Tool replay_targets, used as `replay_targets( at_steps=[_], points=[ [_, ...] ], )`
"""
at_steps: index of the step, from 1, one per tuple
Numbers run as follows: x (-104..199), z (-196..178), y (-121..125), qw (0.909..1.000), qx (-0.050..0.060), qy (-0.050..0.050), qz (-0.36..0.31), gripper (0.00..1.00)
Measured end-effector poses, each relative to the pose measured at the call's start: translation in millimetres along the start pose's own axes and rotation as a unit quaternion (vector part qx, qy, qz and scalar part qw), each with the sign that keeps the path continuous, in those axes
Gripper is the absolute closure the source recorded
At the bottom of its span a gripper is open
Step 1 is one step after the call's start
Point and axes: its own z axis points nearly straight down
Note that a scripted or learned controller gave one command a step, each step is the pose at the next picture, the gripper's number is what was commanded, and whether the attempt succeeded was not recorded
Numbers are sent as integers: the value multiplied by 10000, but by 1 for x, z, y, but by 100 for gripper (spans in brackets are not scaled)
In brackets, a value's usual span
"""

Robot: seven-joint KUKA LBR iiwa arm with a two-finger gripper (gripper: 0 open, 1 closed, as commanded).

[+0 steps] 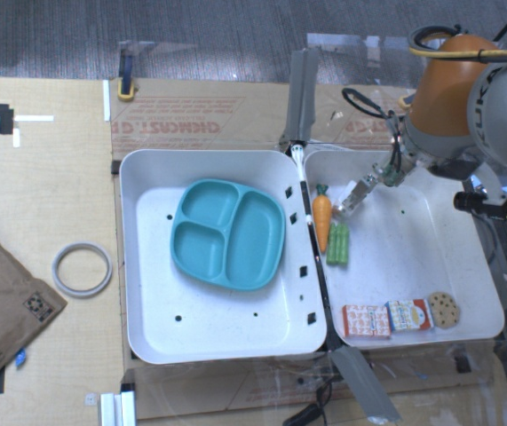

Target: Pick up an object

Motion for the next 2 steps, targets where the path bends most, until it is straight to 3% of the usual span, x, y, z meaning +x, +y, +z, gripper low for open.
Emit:
replay_targets(
  at_steps=[1,2],
  points=[
    [17,-38,-38,9988,95,81,468,0],
    [56,14,-40,9998,71,68,182,0]
  ],
)
